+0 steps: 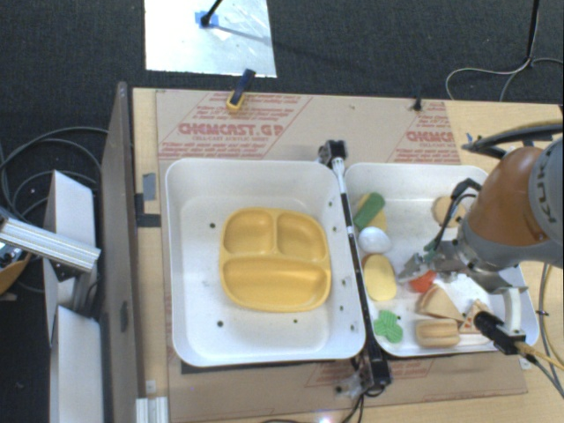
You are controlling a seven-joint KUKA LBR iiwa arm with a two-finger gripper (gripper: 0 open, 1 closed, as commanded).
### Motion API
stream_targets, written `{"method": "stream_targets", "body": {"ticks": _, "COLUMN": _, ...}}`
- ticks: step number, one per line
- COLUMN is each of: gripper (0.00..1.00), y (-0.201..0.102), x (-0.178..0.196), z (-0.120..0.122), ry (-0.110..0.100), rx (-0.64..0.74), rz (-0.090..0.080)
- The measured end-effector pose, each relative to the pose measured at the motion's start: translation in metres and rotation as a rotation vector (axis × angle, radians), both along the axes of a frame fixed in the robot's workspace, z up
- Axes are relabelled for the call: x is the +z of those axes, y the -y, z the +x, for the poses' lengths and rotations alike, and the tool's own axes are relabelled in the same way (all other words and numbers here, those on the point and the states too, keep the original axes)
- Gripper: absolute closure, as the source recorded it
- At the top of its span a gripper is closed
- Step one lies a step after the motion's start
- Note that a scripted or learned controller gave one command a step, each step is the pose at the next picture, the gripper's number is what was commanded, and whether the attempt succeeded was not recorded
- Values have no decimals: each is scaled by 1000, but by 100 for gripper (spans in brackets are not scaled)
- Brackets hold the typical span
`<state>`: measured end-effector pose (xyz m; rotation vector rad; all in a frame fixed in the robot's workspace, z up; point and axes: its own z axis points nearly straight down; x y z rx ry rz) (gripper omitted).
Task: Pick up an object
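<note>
Camera view: arm enters from the right edge, gripper down inside the right bin, fingers slightly apart, nothing visibly between them. Red object sits right at the fingertips, partly hidden. Same bin, left side: green cylinder, white egg, yellow oval piece, green leafy piece. Bread-like pieces lower centre. Left bin holds a yellow divided tray.

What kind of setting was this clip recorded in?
Most likely a robotics lab. A robot arm reaches over two white bins on a plywood bench; one holds a yellow divided plate, the other toy food. Loose cables trail across dark carpet.
</note>
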<state>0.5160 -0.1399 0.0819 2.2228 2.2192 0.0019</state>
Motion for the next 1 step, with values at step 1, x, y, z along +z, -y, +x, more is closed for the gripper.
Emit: {"method": "stream_targets", "body": {"ticks": 1, "gripper": 100, "y": -1, "x": 13, "z": 1, "ry": 3, "rx": 3, "rz": 0}}
